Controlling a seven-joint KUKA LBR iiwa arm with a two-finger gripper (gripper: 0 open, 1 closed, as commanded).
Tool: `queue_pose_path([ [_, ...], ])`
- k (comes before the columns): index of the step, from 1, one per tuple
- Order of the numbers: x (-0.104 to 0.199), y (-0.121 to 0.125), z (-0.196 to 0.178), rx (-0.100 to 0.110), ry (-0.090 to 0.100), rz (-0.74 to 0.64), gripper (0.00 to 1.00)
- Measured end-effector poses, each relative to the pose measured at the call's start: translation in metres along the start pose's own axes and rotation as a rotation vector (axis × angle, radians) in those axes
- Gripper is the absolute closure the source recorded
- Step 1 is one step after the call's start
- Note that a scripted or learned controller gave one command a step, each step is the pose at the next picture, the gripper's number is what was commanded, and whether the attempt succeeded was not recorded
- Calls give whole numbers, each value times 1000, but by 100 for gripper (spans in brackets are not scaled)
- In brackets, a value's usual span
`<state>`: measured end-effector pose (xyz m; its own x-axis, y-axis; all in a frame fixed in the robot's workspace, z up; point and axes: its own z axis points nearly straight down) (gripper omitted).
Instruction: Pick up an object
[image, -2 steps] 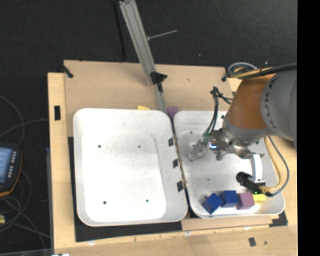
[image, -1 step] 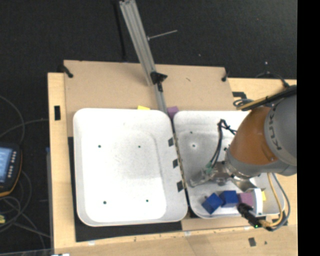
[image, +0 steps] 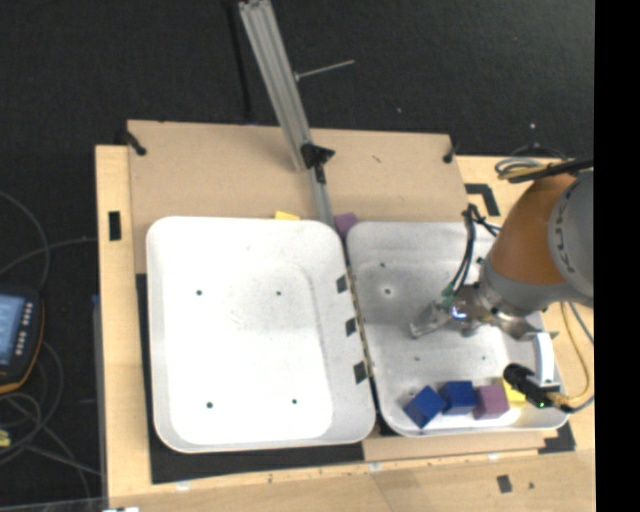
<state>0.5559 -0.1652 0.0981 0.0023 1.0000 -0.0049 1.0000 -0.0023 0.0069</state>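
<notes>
The right bin holds two blue blocks and a purple block along its front edge, with a yellow piece just right of the purple one. My gripper hangs low over the middle of this bin, pointing left, well behind the blocks and apart from them. I see nothing between its fingers. The grey arm with its orange band comes in from the right.
The left bin lies beside the right one, separated by a rim with dark clips. A metal pole slants in from the top. A yellow piece and a purple piece lie behind the bins on the board.
</notes>
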Motion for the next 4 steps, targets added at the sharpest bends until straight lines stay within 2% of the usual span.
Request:
queue_pose_path([
  [1, 87, -9, -104, -3, 6, -11, 0],
  [2, 63, -62, 1, 3, 4, 2, 0],
  [3, -8, -67, -1, 1, 1, 2, 0],
  [4, 35, -69, -99, -2, 4, -9, 0],
])
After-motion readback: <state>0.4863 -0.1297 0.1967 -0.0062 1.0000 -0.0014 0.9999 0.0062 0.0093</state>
